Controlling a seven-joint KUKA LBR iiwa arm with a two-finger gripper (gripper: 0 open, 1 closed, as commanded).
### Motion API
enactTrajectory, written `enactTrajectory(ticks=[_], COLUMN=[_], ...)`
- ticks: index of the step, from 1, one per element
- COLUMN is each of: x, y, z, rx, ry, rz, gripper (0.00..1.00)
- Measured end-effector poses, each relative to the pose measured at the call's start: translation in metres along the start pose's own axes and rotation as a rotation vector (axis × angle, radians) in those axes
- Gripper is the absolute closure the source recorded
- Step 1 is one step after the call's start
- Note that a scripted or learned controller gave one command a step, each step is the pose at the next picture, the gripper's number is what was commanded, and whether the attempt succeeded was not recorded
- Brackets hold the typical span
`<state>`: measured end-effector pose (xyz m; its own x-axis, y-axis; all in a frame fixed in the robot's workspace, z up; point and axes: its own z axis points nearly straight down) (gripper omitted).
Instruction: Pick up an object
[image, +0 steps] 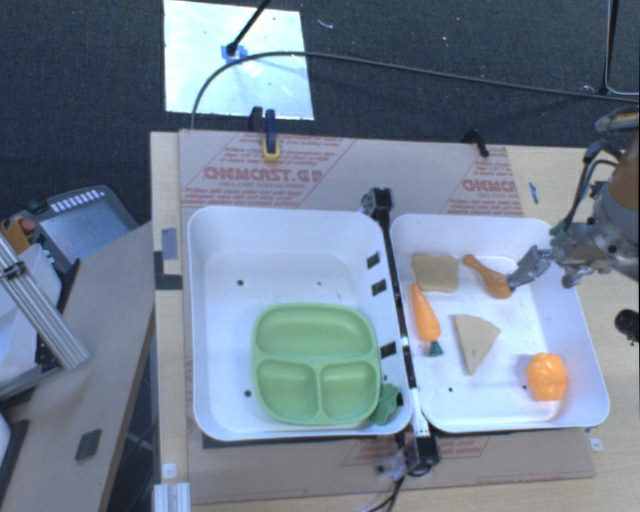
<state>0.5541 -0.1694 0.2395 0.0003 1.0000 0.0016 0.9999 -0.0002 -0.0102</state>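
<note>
Green divided plate (315, 362) sits at the front of the left bin (215, 300). Across the divider, the right bin (585, 385) holds a carrot (427, 316), a tan wedge (473, 341), a bread slice (436, 271), an orange pepper (546, 376) and a drumstick (486, 274). Just beside the drumstick hovers the hand (526, 268); whether it is spread, I cannot tell.

Two white bins (290, 225). One green divided plate (315, 362). One carrot (427, 318), one orange pepper (547, 376), one orange drumstick (486, 275), and two tan pieces (435, 271), perhaps bread, one square, one wedge (473, 340).
</note>
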Motion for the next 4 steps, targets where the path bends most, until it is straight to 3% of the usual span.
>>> enactTrajectory(ticks=[1,4], x=[0.001,0.0], y=[0.002,0.02], z=[-0.007,0.152], rx=[-0.012,-0.019], ry=[-0.002,-0.003], rz=[-0.003,0.0], gripper=[0.0,0.0])
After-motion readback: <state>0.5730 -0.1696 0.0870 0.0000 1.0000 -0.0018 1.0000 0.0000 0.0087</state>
